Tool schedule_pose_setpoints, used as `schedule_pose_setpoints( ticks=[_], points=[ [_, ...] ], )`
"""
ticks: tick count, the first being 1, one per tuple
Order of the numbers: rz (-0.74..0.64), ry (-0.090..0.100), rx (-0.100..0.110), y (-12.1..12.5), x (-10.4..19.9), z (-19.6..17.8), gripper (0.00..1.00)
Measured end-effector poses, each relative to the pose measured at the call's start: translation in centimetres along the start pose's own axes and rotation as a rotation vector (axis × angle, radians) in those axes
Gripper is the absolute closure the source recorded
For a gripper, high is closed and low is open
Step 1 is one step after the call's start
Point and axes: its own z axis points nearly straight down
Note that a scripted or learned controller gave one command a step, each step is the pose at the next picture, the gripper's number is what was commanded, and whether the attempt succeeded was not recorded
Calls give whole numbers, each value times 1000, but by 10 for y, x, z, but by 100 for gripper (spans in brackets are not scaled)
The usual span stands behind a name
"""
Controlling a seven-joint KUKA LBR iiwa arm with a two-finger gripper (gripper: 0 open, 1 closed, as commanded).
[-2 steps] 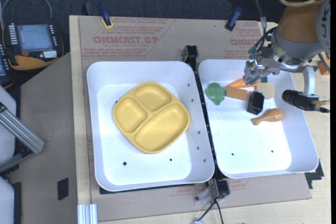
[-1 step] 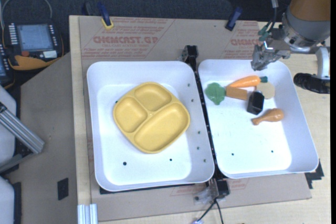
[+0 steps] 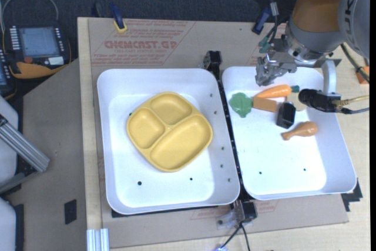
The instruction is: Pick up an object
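Gripper (image 3: 269,74): over far-left of right bin (image 3: 305,176); finger gap unreadable, nothing seen held.
Toy carrot (image 3: 273,91): in bin, just near-side of gripper.
Progress: pick not yet done; grasp and lift remain.

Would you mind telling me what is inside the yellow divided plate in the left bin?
Nothing shows in the plate: its three compartments look bare. It lies flat in the left bin, and it covers whatever part of the bin floor is under it.
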Motion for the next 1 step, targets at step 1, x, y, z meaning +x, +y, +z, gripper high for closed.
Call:
schedule_pose_setpoints(
  ticks=[1],
  points=[
    [-2,1,1,-16,52,10,100]
  ],
)
